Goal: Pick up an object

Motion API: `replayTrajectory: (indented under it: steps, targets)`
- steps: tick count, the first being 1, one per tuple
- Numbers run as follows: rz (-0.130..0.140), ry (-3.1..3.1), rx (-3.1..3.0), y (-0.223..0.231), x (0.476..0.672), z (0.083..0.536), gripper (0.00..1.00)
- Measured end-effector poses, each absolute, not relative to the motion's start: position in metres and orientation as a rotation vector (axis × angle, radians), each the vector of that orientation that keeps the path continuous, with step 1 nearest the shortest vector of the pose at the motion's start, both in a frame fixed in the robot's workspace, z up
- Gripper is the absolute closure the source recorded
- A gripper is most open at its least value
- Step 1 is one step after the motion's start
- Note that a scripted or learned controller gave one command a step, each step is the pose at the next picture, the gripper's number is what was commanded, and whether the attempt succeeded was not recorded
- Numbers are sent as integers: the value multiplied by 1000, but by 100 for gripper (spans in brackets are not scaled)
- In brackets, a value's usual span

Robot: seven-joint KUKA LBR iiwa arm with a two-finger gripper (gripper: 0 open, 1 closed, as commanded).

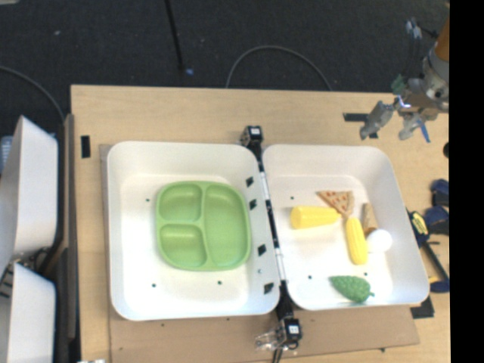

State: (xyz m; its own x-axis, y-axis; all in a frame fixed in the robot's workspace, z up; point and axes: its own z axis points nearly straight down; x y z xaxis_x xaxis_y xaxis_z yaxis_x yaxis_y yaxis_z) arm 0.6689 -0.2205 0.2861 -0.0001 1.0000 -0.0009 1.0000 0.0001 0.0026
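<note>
The right bin [393, 278] holds several toy foods. Among them are a yellow wedge [314, 217], a pizza slice [336, 200], a corn cob [355, 240], a white ball [379, 240], a brown stick [368, 218] and a green leafy piece [350, 288]. My gripper [393, 125] hangs high over the bench beyond the right bin's far right corner, well away from the food. Its fingers [370, 127] are spread open with nothing between them.
The left bin [125, 278] holds a green divided plate [203, 225]. Black clamps [252, 135] sit along the seam between the bins. Blue and yellow tools [432, 221] lie on the bench to the right of the right bin.
</note>
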Motion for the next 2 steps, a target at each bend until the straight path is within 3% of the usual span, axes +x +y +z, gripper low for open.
replayTrajectory:
  steps: [2]
  targets:
    - [-5,2227,2218,-227,686,174,0]
